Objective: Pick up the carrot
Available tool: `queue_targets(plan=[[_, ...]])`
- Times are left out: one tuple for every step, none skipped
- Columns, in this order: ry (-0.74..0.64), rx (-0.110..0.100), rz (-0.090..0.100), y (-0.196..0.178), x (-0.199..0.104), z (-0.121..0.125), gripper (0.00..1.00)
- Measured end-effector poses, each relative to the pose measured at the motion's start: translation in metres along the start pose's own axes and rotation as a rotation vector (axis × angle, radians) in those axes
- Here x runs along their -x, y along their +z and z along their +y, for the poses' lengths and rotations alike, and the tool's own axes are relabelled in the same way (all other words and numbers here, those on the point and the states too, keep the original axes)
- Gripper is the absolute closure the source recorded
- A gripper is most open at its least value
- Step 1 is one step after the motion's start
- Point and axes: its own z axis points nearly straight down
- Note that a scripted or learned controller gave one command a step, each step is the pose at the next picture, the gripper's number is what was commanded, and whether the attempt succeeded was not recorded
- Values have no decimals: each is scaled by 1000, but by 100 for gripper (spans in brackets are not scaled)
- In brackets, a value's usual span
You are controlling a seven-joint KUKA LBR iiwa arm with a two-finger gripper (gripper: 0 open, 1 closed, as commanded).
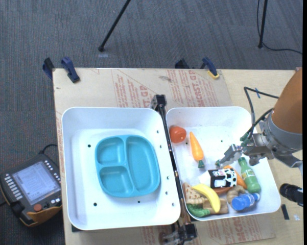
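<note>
A blue divided plate lies alone in the left bin.

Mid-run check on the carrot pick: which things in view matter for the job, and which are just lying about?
Belongs to the job:
carrot, lying in the right bin
gripper, just right of the carrot

Just lying about:
tomato
banana
green bottle
blue bottle
cow-print carton
blue divided tray in the left bin

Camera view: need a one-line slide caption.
Gripper hovers in the right bin, right of the carrot; blue tray sits in the left bin.
</note>
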Motion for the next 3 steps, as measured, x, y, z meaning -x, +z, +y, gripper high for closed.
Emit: queue_targets(plan=[[97,-2,0,99,-4,98,0],[25,-2,0,172,-17,114,0],[30,-1,1,161,-16,115,100]])
